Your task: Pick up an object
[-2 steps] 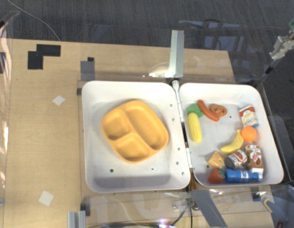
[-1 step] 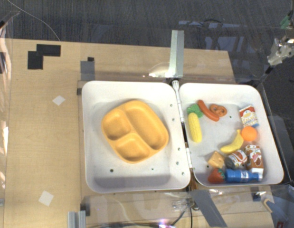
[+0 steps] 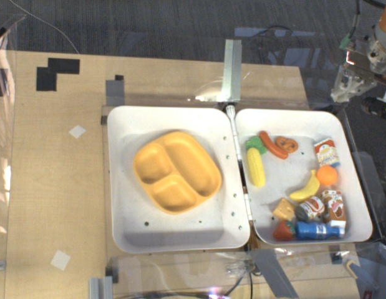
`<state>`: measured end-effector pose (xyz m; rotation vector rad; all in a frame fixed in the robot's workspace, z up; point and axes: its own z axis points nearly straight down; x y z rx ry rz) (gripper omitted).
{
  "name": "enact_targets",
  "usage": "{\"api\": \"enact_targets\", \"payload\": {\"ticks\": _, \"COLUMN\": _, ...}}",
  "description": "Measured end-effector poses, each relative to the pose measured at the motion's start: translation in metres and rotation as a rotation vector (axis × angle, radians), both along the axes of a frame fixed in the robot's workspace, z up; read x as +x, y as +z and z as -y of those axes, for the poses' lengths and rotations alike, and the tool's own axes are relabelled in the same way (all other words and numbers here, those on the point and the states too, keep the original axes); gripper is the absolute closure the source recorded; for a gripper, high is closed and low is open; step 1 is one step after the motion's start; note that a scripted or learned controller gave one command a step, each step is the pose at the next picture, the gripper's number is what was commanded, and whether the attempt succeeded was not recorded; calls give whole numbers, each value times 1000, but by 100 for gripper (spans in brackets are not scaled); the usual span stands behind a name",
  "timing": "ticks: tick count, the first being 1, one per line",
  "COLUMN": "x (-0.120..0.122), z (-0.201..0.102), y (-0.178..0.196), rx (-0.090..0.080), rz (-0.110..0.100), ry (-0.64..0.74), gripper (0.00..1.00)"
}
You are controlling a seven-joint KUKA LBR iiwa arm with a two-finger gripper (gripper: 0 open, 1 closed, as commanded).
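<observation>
fingers [image 3: 347,87]: upper right, off the bins, state unreadable | arm [image 3: 381,39]: cropped by frame edge

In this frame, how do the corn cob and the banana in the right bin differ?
The corn cob is straight and lies near the bin's left wall, pointing roughly up and down the view; the banana is curved and lies on a slant nearer the middle. The corn cob lies just below a green piece; the banana's upper end sits by an orange ball. Both are yellow toy foods lying flat in the right bin.
</observation>
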<state>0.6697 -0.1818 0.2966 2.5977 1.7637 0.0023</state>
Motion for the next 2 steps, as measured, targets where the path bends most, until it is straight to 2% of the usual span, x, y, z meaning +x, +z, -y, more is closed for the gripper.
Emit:
{"api": "enact_targets", "payload": {"ticks": 1, "x": 0, "z": -23, "y": 41, "rx": 2, "rz": 4, "ry": -497, "gripper": 100}}
{"api": "enact_targets", "payload": {"ticks": 2, "x": -14, "z": -19, "y": 88, "rx": 3, "rz": 4, "ry": -843, "gripper": 100}}
